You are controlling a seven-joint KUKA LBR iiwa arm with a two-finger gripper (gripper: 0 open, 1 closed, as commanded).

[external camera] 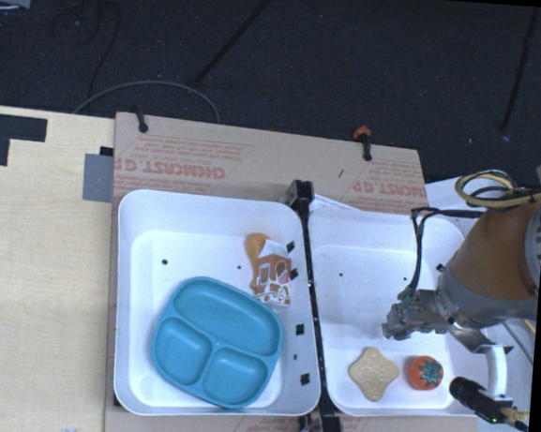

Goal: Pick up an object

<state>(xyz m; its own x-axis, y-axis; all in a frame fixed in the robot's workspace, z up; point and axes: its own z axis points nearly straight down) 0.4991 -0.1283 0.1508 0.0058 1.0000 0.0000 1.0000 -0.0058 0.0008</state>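
Beige cookie-shaped toy (372, 373) and red tomato-like toy (424, 372) are seen at approx. 5 o'clock in the right bin (360, 265). Gripper (410, 321) is poised just above them, nothing held; open/shut can't be told. Risk: toys lie close, so one could be nudged aside.

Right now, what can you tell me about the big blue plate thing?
The blue tray looks like smooth plastic, with rounded corners and three sunken compartments, one large and two smaller. It lies flat, turned at an angle, in the left bin, filling much of its near half. Nothing shows inside it. A small brown-and-white packet sits just beyond its far corner.
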